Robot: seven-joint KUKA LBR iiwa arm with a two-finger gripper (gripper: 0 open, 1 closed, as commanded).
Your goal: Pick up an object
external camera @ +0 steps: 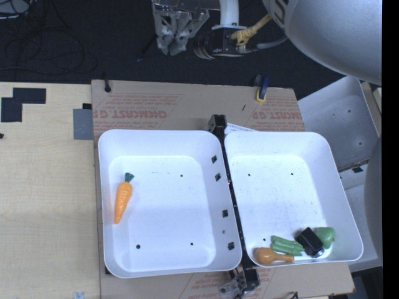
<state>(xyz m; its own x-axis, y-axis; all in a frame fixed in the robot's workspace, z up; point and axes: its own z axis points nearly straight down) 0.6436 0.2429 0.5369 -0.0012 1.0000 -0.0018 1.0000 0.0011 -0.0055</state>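
Note:
An orange toy carrot (123, 196) with a green top lies near the left wall of the left bin (159, 141). In the front right corner of the right bin (280, 141) there is a cluster: an orange pear-shaped toy (272, 256), a green pod (287, 246), a small black block (310, 242) and a light green piece (325, 234). My gripper (179, 37) hangs high at the top of the view, behind the far edge of the left bin. It stands open with nothing between its fingers, far from every object.
The two bins sit on a cardboard sheet (187, 108) on the bench, joined by a black divider strip (225, 198). The arm's large grey body (330, 23) fills the top right. A blue and yellow clip (262, 89) stands at the cardboard's far edge.

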